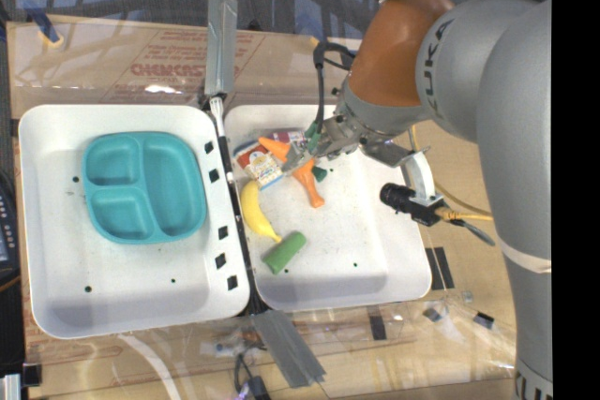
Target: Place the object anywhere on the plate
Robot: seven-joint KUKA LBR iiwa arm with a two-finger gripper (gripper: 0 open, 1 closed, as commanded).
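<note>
2 shallow white bins sit side by side on the bench: the left bin [47, 295] carries a teal plate [143, 186] with 3 compartments, lying toward its upper left; the right bin [403, 281] carries the loose items. Near the right bin's upper left corner lies a cluster: an orange carrot-shaped piece [310, 187], a small printed box [263, 168] and an orange-and-white piece [277, 146] close behind it. Along the same bin's left wall lies a yellow banana [253, 210], and just below it, toward the bin's lower left, a green cylinder-like piece [284, 252]. The arm [487, 51] reaches in from the right, and its gripper [313, 156] is low over the cluster, at the upper end of the carrot-shaped piece. How far apart the jaws stand cannot be told, nor whether anything lies between them; the tips merge with the items beneath.

Progress, as a judgement: nothing rests on the plate, all 3 compartments showing bare teal, so the placing is not yet done. The object to be moved is most likely 1 of the cluster items under the gripper, and it lies in the right bin, well apart from the plate. The step in hand appears to be the pick. What is left: a secure hold, a lift clear of the wall between the bins, a carry across to the left bin, and a release over the plate.
</note>
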